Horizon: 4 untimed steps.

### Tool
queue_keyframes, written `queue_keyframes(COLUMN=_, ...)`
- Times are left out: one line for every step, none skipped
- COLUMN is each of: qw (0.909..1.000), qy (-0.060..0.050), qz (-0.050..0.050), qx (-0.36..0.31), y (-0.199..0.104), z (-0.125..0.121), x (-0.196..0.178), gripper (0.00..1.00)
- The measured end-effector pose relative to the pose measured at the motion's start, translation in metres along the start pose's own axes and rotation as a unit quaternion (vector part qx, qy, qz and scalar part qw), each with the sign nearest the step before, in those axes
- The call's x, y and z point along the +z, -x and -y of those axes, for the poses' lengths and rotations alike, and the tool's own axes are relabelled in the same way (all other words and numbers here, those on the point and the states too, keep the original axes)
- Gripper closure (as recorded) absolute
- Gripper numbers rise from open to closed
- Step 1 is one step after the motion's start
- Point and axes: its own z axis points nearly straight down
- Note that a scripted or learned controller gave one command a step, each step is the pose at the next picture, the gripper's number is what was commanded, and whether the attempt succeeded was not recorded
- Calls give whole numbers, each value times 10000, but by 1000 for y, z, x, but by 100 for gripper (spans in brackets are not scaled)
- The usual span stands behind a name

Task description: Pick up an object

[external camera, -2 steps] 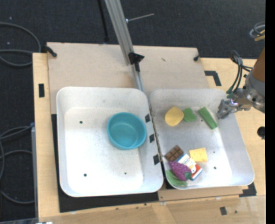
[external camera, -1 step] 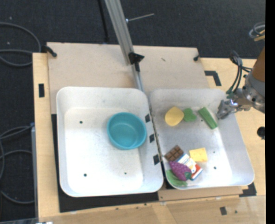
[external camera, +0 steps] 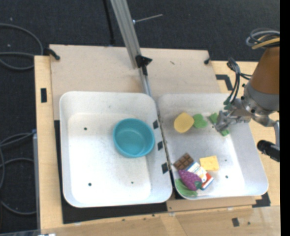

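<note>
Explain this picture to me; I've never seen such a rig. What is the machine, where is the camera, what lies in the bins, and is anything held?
One camera looks down at a slant on a bench with two white bins. The grey and orange shape at the right is a robot arm; its gripper hangs over the right bin, by a green piece. I cannot tell whether it holds that. The left bin has a blue bowl. The right bin also holds a yellow lump, a green lump, and near the front a brown block, a yellow block and a purple toy.
</note>
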Motion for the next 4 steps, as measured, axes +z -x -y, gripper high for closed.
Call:
queue_keyframes(qw=10000, qy=7, qz=-10, qx=-12, y=-59, z=12, x=-8, gripper=100)
queue_keyframes(qw=10000, qy=20, qz=-8, qx=-14, y=-112, z=15, x=-22, gripper=100)
queue_keyframes(qw=10000, qy=14, qz=-12, qx=-19, y=-172, z=21, x=-32, gripper=100)
queue_keyframes(qw=10000, qy=9, qz=-8, qx=-12, y=-217, z=21, x=-32, gripper=100)
